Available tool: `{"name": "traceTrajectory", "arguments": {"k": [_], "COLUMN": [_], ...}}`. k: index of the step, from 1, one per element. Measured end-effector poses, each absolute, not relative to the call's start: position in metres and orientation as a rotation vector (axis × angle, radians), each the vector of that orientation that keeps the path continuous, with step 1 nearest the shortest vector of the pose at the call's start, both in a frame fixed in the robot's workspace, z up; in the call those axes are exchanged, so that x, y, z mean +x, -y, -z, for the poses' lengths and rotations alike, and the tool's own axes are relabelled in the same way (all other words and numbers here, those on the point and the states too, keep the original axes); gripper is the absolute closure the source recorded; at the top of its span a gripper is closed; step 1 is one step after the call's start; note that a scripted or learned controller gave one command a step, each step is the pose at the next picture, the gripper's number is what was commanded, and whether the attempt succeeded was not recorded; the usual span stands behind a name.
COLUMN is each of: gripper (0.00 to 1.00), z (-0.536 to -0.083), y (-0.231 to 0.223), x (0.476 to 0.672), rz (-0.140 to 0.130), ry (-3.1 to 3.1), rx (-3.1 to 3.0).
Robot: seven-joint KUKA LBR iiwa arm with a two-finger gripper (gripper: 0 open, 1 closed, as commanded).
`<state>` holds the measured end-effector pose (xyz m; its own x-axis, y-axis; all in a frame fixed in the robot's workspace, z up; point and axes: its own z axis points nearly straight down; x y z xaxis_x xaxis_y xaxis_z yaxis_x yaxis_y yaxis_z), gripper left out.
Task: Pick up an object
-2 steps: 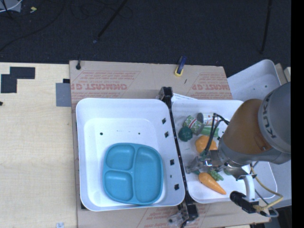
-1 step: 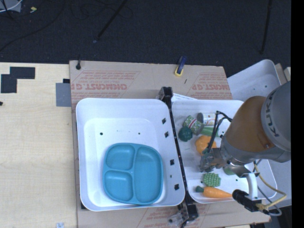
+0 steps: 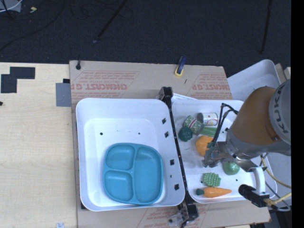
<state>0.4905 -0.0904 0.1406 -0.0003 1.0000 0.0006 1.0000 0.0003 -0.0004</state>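
One carrot (image 3: 214, 191) lies low in the right bin (image 3: 191, 186), long axis level, tip pointing left (green knobbly piece (image 3: 211, 178) just above), beneath the gripper (image 3: 209, 161), whose grip I cannot tell, beside one orange (image 3: 203, 144), two green balls, one can (image 3: 192, 123); left bin (image 3: 90, 127) holds one blue tray (image 3: 133, 173).

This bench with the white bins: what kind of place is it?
Probably a robotics lab's test bench: a robot arm reaches over two white bins, one holding toy food like a carrot, and cables trail across the dark floor.
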Motion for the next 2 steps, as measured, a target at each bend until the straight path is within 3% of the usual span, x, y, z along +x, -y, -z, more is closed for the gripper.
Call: {"name": "traceTrajectory", "arguments": {"k": [2], "gripper": [1.00], "z": [-0.230], "y": [0.085], "x": [0.489], "rz": [0.001], "ry": [2.222], "rx": [-2.221]}}
